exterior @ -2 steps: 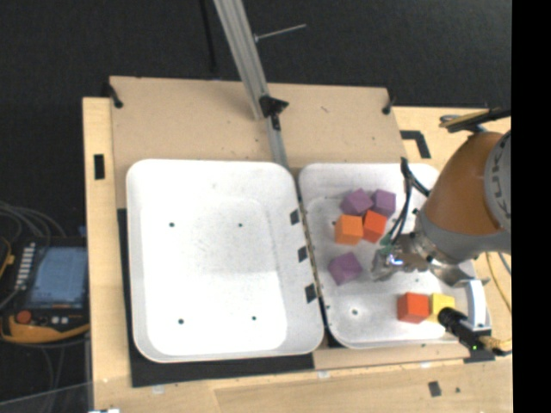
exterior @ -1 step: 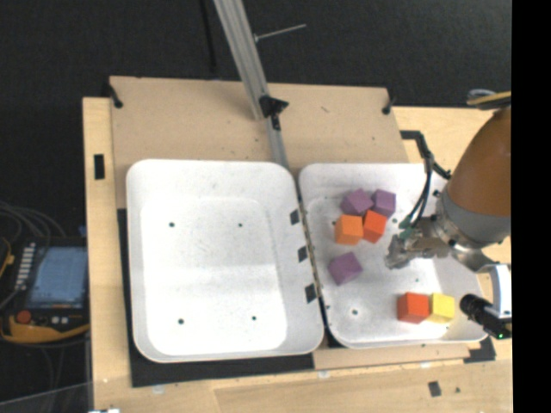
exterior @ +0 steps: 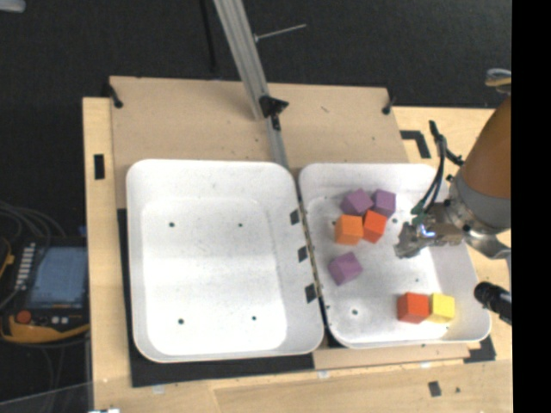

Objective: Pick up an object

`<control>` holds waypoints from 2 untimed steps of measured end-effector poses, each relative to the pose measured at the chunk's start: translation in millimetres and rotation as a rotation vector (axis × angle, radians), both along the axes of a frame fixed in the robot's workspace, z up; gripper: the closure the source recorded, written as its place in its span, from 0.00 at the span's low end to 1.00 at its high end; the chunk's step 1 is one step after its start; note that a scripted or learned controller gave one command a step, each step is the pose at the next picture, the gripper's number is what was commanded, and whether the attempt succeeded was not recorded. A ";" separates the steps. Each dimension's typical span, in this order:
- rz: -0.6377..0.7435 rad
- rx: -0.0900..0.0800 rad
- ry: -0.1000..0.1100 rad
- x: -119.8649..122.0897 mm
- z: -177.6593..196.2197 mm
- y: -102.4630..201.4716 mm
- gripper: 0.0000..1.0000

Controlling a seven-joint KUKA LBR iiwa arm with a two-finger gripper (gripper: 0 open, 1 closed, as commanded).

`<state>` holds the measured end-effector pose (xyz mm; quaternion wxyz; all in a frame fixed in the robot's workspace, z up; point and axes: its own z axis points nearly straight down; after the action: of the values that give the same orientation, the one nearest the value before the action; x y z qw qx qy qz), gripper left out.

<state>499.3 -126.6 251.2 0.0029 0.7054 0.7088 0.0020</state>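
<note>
I see the gripper [exterior: 411, 241] above the right bin [exterior: 456, 325]; whether its jaws are apart, I cannot tell. Left of them cluster purple and orange blocks [exterior: 364, 216]; nearer the camera, a red-yellow pair [exterior: 425, 307]

Looks down from above the bench [exterior: 215, 110] at a slant, fixed; faces both white bins side by side, left bin [exterior: 155, 256] and right bin [exterior: 456, 291], each seen whole from rim to rim; stands far enough back to take in the bench's far edge and both far corners, plus dark floor beyond; cuts off the bench's near edge at the bottom; catches the arm [exterior: 491, 166] entering at the right.
</note>
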 end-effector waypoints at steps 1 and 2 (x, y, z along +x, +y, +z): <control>0.002 0.001 0.006 23.2 -10.9 52.6 1.00; 0.002 0.001 0.006 45.2 -21.8 100.4 1.00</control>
<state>544.5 -26.3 229.4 0.0006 0.7049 0.7094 0.0003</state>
